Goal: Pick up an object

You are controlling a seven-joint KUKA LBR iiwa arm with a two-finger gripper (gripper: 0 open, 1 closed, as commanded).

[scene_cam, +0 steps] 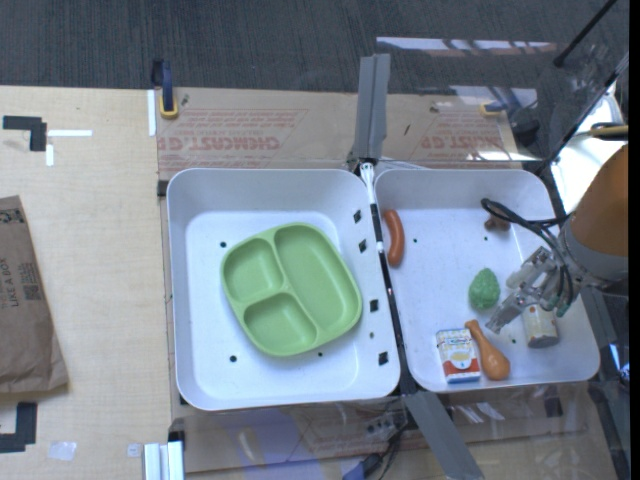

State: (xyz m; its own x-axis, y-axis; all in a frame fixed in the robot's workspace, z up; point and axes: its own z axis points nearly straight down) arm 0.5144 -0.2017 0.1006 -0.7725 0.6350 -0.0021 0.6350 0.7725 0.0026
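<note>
My gripper (508, 300) hangs low over the right bin (440, 200), near its right side, with the orange-banded arm coming in from the right. It stands open, and nothing shows between its fingers. A green lumpy object (484, 289) lies just left of it. A beige cylinder (541, 328) sits just right of and below the fingertips. An orange drumstick-shaped toy (488, 351) and a small white and blue box (458, 356) lie at the bin's front. A sausage (394, 236) rests by the left wall, and a small brown piece (497, 224) sits toward the back.
The left bin (190, 268) holds a green divided plate (290, 289). A black cable (515, 218) trails across the right bin's back right corner. A brown paper bag (25, 298) lies on the bench at far left.
</note>
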